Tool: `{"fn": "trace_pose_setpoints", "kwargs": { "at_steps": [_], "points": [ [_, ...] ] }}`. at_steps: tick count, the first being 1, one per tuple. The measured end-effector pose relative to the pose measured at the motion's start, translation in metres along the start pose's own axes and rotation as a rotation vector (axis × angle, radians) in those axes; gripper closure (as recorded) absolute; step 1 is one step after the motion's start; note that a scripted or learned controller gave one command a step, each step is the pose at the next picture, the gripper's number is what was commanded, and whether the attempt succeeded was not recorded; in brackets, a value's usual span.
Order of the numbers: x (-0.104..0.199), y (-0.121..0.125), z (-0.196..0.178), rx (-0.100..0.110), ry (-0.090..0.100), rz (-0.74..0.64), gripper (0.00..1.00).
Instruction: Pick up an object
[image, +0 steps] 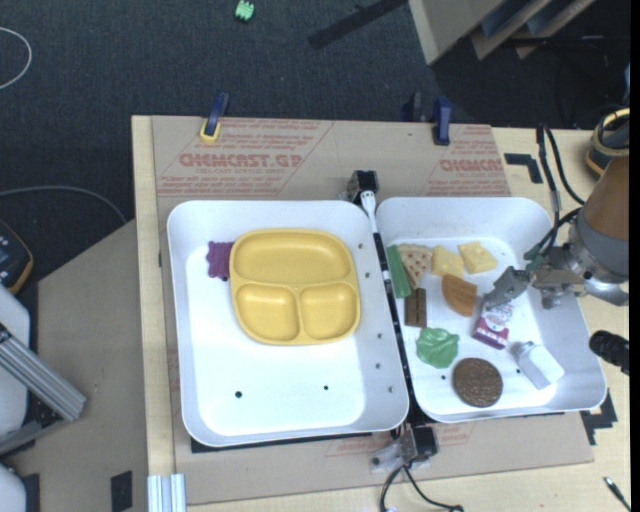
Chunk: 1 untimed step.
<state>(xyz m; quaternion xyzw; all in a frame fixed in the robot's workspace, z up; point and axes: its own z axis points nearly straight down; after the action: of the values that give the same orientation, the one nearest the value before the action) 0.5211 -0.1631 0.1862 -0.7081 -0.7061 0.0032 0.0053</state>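
Gripper hanging low over right bin, just above packet — likely lining up grab; finger state — cannot tell; food crowding bin's middle.

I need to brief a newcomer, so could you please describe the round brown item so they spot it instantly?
Look in the right bin, along its near edge. The brown disc lies just below the green lump; it is the one dark, flat, round piece there.
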Motion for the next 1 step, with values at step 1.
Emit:
{"fn": "trace_pose_setpoints", "kwargs": {
  "at_steps": [1],
  "points": [
    [0.0001, 0.0029, -0.0057, -0.012, -0.003, -0.003, 0.00]
  ]
}}
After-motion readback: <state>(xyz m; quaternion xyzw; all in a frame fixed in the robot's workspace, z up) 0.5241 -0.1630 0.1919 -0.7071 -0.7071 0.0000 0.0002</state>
